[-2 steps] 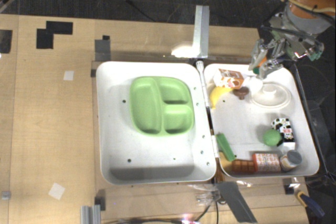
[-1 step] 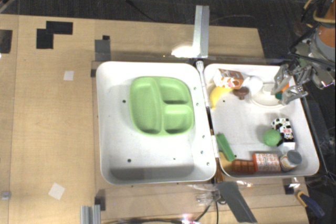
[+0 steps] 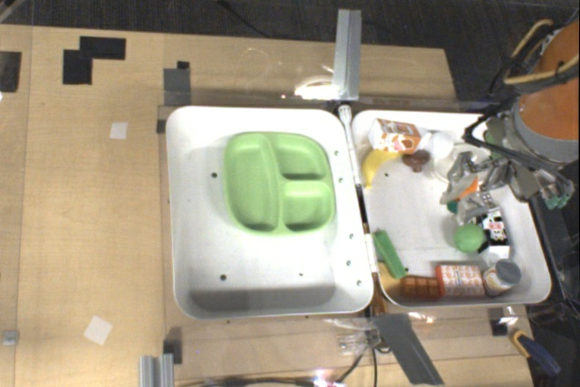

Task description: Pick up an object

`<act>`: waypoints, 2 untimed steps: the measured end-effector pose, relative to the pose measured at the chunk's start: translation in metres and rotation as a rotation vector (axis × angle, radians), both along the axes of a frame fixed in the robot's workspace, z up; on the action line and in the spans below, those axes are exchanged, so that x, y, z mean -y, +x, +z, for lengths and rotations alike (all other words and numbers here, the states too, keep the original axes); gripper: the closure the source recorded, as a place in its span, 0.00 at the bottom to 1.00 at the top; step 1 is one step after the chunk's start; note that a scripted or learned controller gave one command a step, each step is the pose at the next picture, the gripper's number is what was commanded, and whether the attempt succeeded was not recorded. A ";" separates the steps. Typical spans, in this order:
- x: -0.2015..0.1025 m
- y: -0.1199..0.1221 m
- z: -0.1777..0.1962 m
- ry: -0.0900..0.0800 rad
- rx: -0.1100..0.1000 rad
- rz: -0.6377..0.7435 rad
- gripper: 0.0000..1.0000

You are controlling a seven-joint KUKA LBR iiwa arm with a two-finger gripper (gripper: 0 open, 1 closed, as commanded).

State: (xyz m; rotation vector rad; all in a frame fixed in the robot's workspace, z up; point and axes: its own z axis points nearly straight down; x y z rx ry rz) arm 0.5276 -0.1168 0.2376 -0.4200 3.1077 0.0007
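Observation:
My gripper hangs low over the right side of the right bin, reaching in from the right. A small orange piece shows right at its tip; whether it is held is unclear. Just below lie a green ball and a black-and-white item. An orange-and-white carton, a yellow banana, a brown lump and a white object sit at the bin's far end.
The left bin holds a green divided plate. Along the right bin's near wall lie a green bar, a brown-and-red can and a small grey-topped can. A metal post stands behind the bins.

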 end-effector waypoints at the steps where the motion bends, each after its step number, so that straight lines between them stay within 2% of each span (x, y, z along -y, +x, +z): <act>1: -0.017 0.063 -0.002 -0.003 0.004 0.280 1.00; 2: -0.081 0.004 -0.008 0.000 0.002 0.358 1.00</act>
